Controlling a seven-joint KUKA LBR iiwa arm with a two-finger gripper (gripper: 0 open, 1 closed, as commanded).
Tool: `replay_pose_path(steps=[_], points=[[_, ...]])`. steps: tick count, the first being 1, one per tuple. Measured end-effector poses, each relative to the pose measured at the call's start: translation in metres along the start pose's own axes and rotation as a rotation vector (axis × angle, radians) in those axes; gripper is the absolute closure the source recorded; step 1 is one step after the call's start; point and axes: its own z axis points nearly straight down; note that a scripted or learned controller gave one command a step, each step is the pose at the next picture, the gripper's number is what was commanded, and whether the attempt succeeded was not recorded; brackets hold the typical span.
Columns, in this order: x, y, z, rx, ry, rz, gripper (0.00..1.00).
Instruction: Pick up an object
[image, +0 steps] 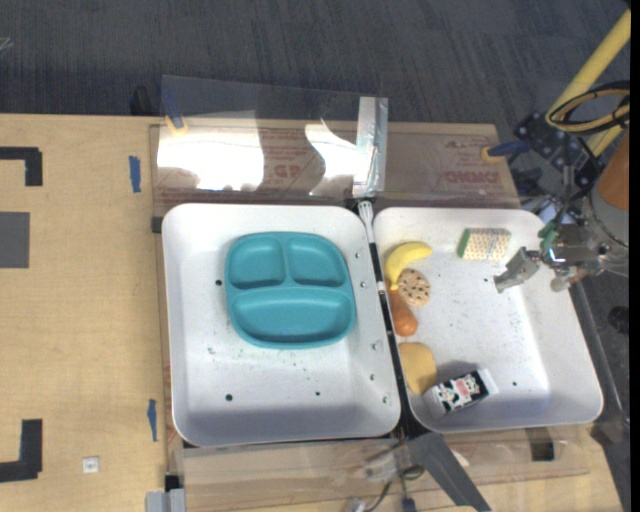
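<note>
The right bin (560, 385) holds a yellow banana (407, 257), a speckled cookie (413, 288), an orange carrot-like piece (403, 320) and a yellow lump (418, 365), all along its left wall. A black and white carton (462, 390) lies near the front. A pale waffle-like block with a green edge (485, 243) lies at the back. My gripper (538, 274) hangs over the bin's right side, just right of and below that block. It is open, and nothing shows between its fingers (514, 272).
The left bin (190, 330) holds a teal divided plate (290, 288). A clear plastic sheet with taped edges (270, 145) stands behind the bins. Yellow and black cables (580, 100) hang at the back right, near the arm.
</note>
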Motion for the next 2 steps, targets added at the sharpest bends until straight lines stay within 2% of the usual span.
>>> replay_pose_path(steps=[1, 2], points=[[0.0219, 0.0585, 0.1292, -0.011, -0.003, -0.055, 0.00], [0.0150, 0.0614, 0.1316, -0.006, -0.002, 0.051, 0.00]])
